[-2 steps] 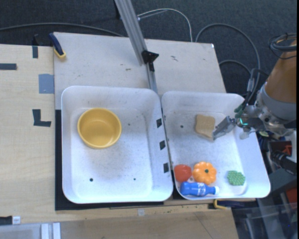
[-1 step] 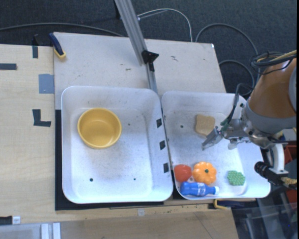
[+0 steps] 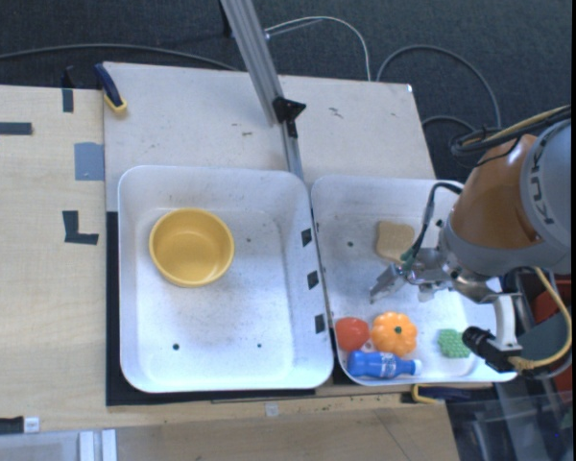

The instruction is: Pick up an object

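Here is the gripper (image 3: 389,281), poised over the right bin (image 3: 365,195), fingers spread apart with nothing between them. The grey arm (image 3: 504,209) with its orange band comes in from the right side of the view. Take the small orange pumpkin-shaped toy (image 3: 395,333) as the landmark, sitting near the bin's front edge. The gripper hangs just behind it, apart from it. Touching the pumpkin's left side is a red tomato-like toy (image 3: 352,333). Right in front of the pumpkin lies a blue bottle (image 3: 382,365) on its side, white cap pointing right. To the pumpkin's right sits a green knobbly object (image 3: 451,343). Well behind the pumpkin, past the gripper, rests a tan sponge-like block (image 3: 396,240). Far to the pumpkin's left, in the left bin (image 3: 269,353), a yellow bowl (image 3: 192,246) stands upright.
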Controlling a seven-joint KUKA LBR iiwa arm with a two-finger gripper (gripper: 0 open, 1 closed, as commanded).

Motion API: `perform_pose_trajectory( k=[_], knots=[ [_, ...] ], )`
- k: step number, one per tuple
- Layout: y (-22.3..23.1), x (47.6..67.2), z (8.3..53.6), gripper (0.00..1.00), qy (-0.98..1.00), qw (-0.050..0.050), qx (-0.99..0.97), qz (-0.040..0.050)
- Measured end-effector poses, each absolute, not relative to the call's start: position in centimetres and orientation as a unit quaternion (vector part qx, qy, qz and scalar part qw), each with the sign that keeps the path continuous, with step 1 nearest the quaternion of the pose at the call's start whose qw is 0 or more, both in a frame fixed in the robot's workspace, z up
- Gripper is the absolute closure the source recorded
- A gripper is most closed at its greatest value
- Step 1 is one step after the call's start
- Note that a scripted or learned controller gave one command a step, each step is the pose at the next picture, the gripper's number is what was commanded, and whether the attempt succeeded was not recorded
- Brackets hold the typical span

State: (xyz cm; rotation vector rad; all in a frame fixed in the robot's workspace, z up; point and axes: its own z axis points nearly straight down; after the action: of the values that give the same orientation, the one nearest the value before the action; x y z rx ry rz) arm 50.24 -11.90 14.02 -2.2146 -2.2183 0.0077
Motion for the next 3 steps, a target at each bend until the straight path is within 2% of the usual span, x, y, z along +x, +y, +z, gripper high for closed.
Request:
perform_pose_trajectory(
  k=[1,2,3],
  knots=[
    [-11.9,50.2,8.9,0.0,-0.707,0.0,-0.707,0.0006],
    [-11.8,50.3,10.1,1.0,-0.708,0.001,-0.706,0.0001],
    [-11.4,50.5,16.3,1.0,-0.708,-0.002,-0.706,-0.0011]
  ],
)
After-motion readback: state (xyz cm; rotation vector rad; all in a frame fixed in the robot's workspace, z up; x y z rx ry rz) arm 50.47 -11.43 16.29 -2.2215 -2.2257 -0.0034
